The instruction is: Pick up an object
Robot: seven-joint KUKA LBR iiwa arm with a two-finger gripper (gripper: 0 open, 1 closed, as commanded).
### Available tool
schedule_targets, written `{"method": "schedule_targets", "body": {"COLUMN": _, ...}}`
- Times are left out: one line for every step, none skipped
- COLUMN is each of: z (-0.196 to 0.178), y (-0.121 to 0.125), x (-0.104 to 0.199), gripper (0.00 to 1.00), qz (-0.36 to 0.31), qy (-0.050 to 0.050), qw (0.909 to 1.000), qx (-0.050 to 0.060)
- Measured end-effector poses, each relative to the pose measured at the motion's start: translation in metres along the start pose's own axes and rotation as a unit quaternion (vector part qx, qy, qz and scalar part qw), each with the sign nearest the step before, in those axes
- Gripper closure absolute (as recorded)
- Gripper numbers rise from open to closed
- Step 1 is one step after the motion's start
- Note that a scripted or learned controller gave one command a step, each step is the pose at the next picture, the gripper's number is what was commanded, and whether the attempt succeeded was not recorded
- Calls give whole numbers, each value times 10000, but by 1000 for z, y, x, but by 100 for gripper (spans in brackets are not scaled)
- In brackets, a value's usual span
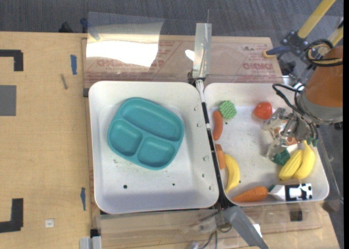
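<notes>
Gripper: the gripper (287, 133) is low in the right bin (248, 92), at the right of the frame. I cannot tell if it grips or lets go.
Just beside it: a green toy (281, 158) and two bananas (300, 163), right below it.
A bit away: a tomato (262, 110) up and left, a carrot (252, 193) at the bottom.
Left bin (103, 188): a teal tray (145, 132) sits in it.
Task so far: nothing is lifted yet, I think. The grab and the lift are left.
</notes>
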State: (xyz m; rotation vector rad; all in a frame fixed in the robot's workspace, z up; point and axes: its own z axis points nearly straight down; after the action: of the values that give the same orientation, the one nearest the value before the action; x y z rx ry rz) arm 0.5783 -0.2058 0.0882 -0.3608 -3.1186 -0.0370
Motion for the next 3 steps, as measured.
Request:
{"method": "schedule_targets", "body": {"z": -14, "y": 2, "x": -5, "gripper": 100, "qz": -22, "qy": -109, "qw": 9999, "qx": 12}}
{"method": "schedule_targets", "body": {"z": -13, "y": 2, "x": -5, "gripper": 0, "qz": -20, "qy": -100, "qw": 9999, "qx": 12}}
{"method": "schedule_targets", "body": {"z": -1, "y": -14, "x": 42, "gripper": 0, "qz": 797, "qy": -79, "qw": 9967, "qx": 91}}
